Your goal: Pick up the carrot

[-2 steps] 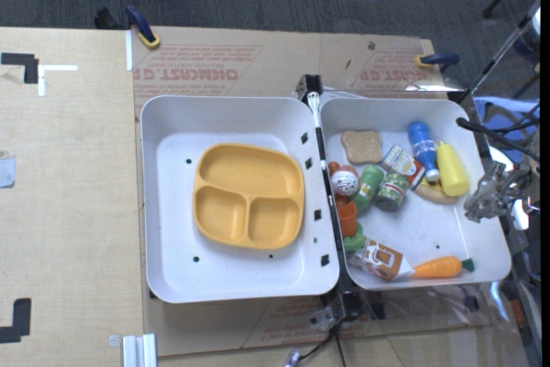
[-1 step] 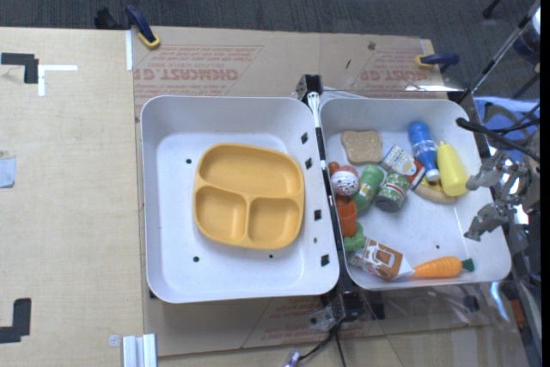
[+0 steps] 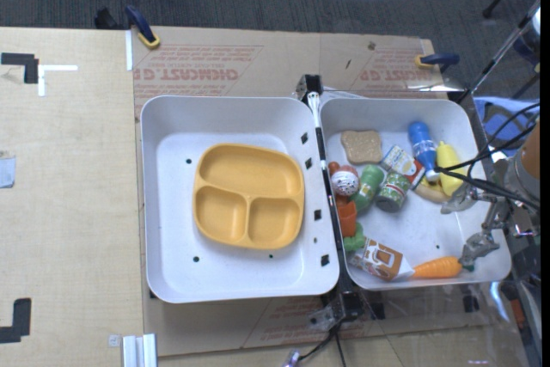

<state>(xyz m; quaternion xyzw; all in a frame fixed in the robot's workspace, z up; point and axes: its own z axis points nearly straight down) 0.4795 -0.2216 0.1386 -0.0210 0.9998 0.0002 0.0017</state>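
Two white bins sit side by side on the bench, and the carrot (image 3: 438,268) lies at the near edge of the right bin (image 3: 460,118), close to its near right corner, stretched roughly left to right. Its left end touches or nearly touches a small printed carton (image 3: 379,259), and just behind that carton is an orange and green piece I cannot identify. The gripper (image 3: 484,234) hangs at the right edge of the bin, just right of and a little above the carrot, with nothing between its fingers; from this slanted view I cannot tell how wide they stand. Cables cross the wrist there and hide part of the tool.

The step in hand looks like the approach. To do it well, I would centre the tool over the thick middle of the carrot, turn the wrist so the fingers close across its short width, not along its length, and come straight down. The bin wall is close on the near side and the carton on the left, so a finger could catch either; a grasp toward the right half of the carrot keeps away from the carton.

Farther back lie a green can (image 3: 370,187), a slice of bread (image 3: 362,147), a blue bottle (image 3: 420,143) and a banana (image 3: 442,172), well apart from the carrot. The left bin (image 3: 172,271) holds a yellow divided plate (image 3: 249,196)
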